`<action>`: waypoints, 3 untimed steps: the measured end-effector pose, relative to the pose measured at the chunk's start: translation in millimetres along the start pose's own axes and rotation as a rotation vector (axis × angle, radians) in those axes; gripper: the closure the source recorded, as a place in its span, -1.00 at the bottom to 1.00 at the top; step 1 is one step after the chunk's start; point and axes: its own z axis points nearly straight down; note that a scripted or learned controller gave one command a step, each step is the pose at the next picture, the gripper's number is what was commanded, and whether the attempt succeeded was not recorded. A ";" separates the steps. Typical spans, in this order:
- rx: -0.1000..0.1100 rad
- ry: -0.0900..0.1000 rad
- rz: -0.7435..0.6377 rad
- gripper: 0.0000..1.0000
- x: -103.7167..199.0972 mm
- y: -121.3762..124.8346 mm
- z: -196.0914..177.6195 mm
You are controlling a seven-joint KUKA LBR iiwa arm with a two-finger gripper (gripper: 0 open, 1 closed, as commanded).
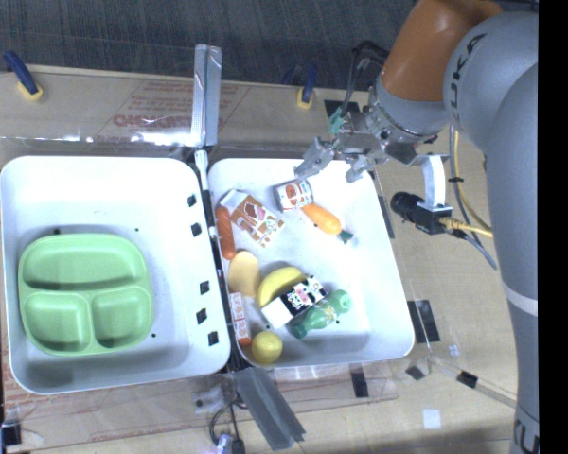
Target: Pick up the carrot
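Carrot: was seen lying in the right bin, toward its far right side, green end pointing right.
Neighbours: a small carton was touching its left end; a larger carton and a banana were set further left.
Gripper: was held just above the carrot, fingers spread apart, nothing between them.
Left bin: a green divided tray was held in it.
Surface: a cardboard-covered bench.

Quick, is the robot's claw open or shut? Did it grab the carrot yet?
Gripper: open, holding nothing, hanging over the top of the right bin. The carrot lies loose in that bin, just below the claw.
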 end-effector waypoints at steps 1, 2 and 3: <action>-0.024 -0.003 -0.074 -1.00 -24.5 13.9 147.1; -0.005 -0.001 -0.151 -1.00 -75.1 -34.0 169.7; -0.005 -0.002 -0.155 1.00 -75.0 -33.6 159.4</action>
